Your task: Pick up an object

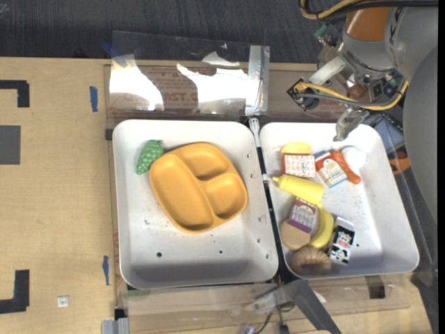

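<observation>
Right white bin [396,207], gripper [345,125] above its far edge

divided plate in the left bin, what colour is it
Orange-yellow divided plate, plain with no pattern, seen best in the camera view.

no label on the small packets [300,164] can be read.

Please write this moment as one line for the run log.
arm: over far edge of right bin | gripper: nothing seen held | right bin: yellow bottle, banana, small packets | left bin: divided yellow plate, green grapes
</observation>
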`<state>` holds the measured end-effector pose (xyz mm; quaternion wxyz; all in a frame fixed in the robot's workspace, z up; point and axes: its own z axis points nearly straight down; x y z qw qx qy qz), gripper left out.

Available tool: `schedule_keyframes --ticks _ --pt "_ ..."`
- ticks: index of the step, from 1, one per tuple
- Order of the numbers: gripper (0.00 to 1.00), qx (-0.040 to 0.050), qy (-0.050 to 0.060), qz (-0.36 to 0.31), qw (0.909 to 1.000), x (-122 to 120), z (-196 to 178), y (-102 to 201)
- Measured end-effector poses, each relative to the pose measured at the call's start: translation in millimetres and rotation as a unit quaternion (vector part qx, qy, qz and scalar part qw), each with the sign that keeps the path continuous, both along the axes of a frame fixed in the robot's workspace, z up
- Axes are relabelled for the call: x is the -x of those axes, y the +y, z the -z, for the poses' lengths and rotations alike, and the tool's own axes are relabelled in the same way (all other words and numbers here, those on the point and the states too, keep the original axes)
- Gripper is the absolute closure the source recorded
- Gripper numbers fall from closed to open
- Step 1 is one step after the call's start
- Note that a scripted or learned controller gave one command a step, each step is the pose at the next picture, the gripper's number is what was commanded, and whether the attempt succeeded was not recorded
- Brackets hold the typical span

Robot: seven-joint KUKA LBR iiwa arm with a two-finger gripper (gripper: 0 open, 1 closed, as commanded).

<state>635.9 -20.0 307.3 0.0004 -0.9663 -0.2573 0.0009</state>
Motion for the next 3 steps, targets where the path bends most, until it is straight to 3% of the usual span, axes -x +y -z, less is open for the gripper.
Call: schedule_keyframes --ticks 1,2,3 --pt "0.00 0.0002 0.003 0.160 0.9871 52 126 2" --pt "0.00 -0.0008 -0.003 0.145 0.9894 29 70 5" --pt "0.00 0.0001 0.003 0.159 0.9873 101 125 0"
